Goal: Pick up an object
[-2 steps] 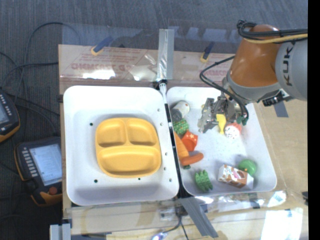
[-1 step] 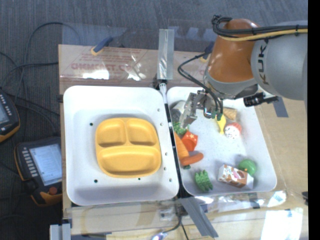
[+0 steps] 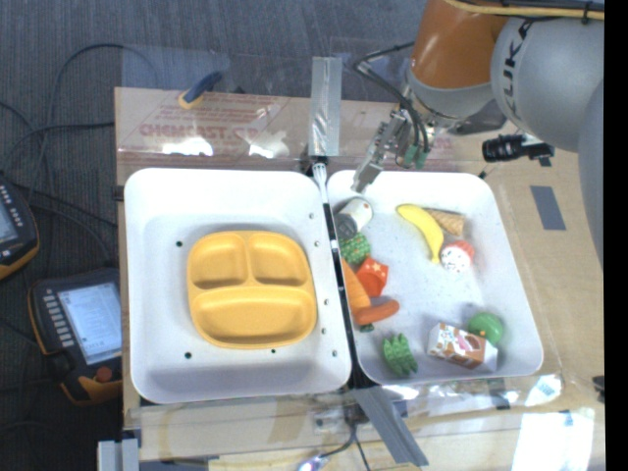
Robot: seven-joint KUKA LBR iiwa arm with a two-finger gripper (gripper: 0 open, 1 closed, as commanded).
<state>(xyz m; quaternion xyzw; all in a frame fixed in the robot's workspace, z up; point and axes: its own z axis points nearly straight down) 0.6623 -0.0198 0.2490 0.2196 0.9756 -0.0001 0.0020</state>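
Two shallow white bins sit side by side on the bench. The left bin (image 3: 147, 263) holds one thing: a yellow tray (image 3: 252, 287) with three compartments, two small ones at the far side and one long one nearer the camera, lying flat near the bin's middle. The right bin (image 3: 510, 263) carries the pickable clutter. Along its left wall, from far to near, lie one white-and-dark rounded piece (image 3: 350, 214), one strawberry-like toy with a green top (image 3: 355, 248), one red block (image 3: 374, 277) and one carrot (image 3: 376, 311) lying on its side; these four crowd together, touching or nearly so. Nearer the front edge stands one dark green leafy toy (image 3: 398, 353), apart from the cluster. Toward the middle lies one banana (image 3: 422, 228), with one cone-shaped piece (image 3: 452, 224) just beside its far end and one small red-and-white ball-like toy (image 3: 456, 256) near its lower tip. At the front right sit one small printed carton (image 3: 457, 345) on its side and one green round toy (image 3: 487, 327) touching it from behind. The gripper (image 3: 365, 178) hangs over the bin's far left corner, above the white-and-dark piece; whether it is open or closed I cannot tell, and nothing is seen held in it.
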